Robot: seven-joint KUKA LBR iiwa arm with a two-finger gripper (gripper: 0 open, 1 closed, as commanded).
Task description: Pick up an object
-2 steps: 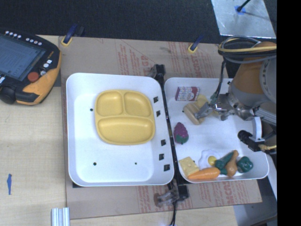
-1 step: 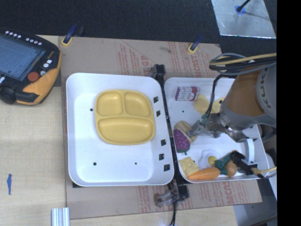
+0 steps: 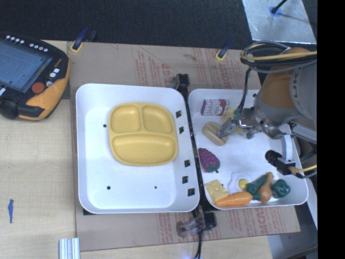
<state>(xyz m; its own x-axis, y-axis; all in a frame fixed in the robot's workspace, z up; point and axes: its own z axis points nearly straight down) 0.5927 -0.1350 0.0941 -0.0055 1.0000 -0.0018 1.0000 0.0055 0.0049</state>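
Lower squarely over the wooden block (image 3: 214, 133) lying near the far left corner of the right bin (image 3: 245, 158), just beside the fingers (image 3: 228, 127), whose open-or-closed state cannot be told, keeping off the small carton (image 3: 214, 107) behind.

Gripper (image 3: 230, 126) hovers just beside a wooden block (image 3: 214, 133) in the right bin (image 3: 245, 205); yellow tray (image 3: 143, 133) sits in the left bin (image 3: 91, 144).
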